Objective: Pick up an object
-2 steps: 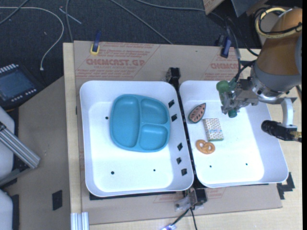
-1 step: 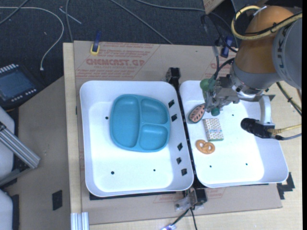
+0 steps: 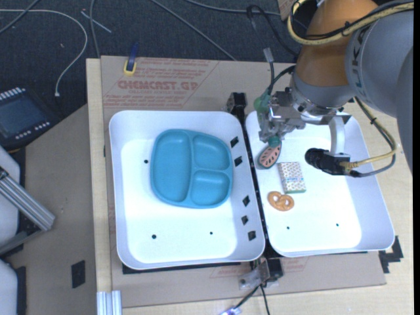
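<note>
My gripper [image 3: 271, 135] hangs over the left part of the right bin [image 3: 341, 228], close to the wall between the two bins. Directly below its tip lies a small brown oval piece [image 3: 270, 155] with pale speckles; I cannot tell whether the gripper touches it. To the right of that piece lies a small patterned packet [image 3: 292, 176] on the bin floor. A pretzel-shaped piece [image 3: 281, 202] rests a little nearer the front. The grey arm with its orange band [image 3: 335, 18] reaches in from the upper right.
The left bin [image 3: 131, 222] holds a blue divided plate [image 3: 192, 168] at its centre. A black fitting with a yellow cable [image 3: 328, 160] sits over the right bin beside the wrist. Cables lie on the dark floor behind the bench.
</note>
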Tool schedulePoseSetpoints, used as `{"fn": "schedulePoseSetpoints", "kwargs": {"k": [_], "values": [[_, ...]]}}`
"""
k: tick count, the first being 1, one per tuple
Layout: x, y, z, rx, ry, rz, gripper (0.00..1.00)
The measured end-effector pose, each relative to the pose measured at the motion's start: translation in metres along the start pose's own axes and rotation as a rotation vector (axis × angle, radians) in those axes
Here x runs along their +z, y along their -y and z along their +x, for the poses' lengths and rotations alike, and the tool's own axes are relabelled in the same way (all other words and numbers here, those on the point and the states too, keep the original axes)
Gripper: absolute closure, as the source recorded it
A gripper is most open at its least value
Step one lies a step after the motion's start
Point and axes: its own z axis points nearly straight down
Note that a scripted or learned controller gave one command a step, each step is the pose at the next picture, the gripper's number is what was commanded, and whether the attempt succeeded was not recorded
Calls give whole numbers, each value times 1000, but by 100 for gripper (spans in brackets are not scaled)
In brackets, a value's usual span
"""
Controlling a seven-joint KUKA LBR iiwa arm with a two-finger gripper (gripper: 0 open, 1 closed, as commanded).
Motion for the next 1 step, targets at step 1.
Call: {"fn": "schedulePoseSetpoints", "kwargs": {"k": [1], "values": [[14,-21,56,-1,-1,2,100]]}}
